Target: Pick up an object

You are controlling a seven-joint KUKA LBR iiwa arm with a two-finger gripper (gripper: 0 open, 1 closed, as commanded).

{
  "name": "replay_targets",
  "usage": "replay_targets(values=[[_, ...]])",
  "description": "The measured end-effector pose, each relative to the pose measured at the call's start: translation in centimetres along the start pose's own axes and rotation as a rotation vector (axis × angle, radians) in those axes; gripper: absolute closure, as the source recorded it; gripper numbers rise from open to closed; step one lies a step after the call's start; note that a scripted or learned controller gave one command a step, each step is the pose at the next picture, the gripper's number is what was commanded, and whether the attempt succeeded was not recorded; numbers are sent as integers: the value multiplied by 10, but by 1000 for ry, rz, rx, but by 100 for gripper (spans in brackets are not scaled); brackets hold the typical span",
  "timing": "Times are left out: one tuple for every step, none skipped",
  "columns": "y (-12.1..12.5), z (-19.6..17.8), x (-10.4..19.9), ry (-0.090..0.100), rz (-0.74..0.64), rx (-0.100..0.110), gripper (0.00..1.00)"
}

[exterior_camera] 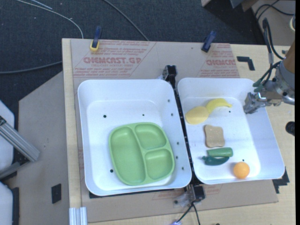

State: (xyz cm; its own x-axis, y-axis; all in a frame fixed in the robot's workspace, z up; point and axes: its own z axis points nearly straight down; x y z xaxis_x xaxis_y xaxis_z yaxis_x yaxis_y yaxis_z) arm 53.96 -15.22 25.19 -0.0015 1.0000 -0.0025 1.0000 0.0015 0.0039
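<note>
Desk [75, 125] surface was covered by a brown printed board, held at the far edge by a yellow-and-blue clamp [95, 39] and a blue clamp [208, 41]. Two shallow white bins stood on it side by side, their inner rims touching. The left bin [93, 97] contained a light green plastic tray with three compartments [141, 153], lying flat toward the near side.

The right bin [262, 139] contained five objects. A yellow banana-shaped toy [218, 104] lay toward the far side, touching a pale yellow rounded lump [197, 115] just to its left. A tan slice shaped like toast [214, 136] lay near the bin's middle. Nearer the front, a green cucumber-shaped piece [220, 152] rested against a darker green pepper-shaped piece [214, 160]. A small orange ball [242, 170] sat near the front right corner, apart from the others.

The grey arm entered from the right, and its metal gripper [253, 102] was over the right bin's far right edge, well apart from every object. Nothing was seen between its tips; whether they were spread or closed could not be told.
</note>
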Motion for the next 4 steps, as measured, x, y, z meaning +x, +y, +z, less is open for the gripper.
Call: replay_targets(values=[[-6,-3,46,5,-3,9,100],[-20,9,101,6,-4,12,100],[-24,4,152,4,-1,10,100],[-35,6,207,5,-5,12,100]])
